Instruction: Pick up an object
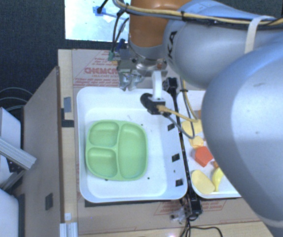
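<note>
- Looking down on the surface, you see the green tray (116,149) lying flat in the left bin (168,154), toward its 7 o'clock corner.
- The tool (126,80) hangs at the bin's 12 o'clock rim, well apart from the tray; you cannot tell how wide it stands, since the wrist hides it.
- Small pieces sit in the right bin (225,194): an orange block (203,156) and yellow pieces (204,181) at about 5 o'clock, partly under the arm.
- The tray looks like light, stiff, smooth plastic, likely slippery; take it by a raised rim or divider.
- The block looks small and firm; pinch across its flat sides.
</note>
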You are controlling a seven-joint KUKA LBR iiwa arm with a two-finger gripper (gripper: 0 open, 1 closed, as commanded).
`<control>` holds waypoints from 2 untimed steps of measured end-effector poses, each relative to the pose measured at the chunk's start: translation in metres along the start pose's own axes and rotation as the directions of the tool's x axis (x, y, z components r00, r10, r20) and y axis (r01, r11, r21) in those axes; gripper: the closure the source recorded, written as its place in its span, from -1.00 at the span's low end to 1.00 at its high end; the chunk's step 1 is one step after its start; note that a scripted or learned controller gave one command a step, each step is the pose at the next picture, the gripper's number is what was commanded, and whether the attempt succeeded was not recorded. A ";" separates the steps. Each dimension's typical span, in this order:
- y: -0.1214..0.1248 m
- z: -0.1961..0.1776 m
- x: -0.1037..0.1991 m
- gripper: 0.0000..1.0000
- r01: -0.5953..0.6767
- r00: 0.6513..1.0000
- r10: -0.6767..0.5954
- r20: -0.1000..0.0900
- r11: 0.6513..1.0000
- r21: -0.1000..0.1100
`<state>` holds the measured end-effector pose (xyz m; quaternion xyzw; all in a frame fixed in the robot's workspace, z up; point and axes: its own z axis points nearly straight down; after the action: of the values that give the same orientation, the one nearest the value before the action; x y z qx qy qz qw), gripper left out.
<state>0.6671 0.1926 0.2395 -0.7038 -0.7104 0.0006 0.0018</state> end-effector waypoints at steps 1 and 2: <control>-0.017 -0.211 -0.016 1.00 -0.004 1.000 0.004 -0.004 1.000 -0.025; -0.009 -0.142 0.045 1.00 -0.001 1.000 0.001 0.001 1.000 -0.002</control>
<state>0.6583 0.2369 0.3813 -0.7042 -0.7100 0.0001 0.0008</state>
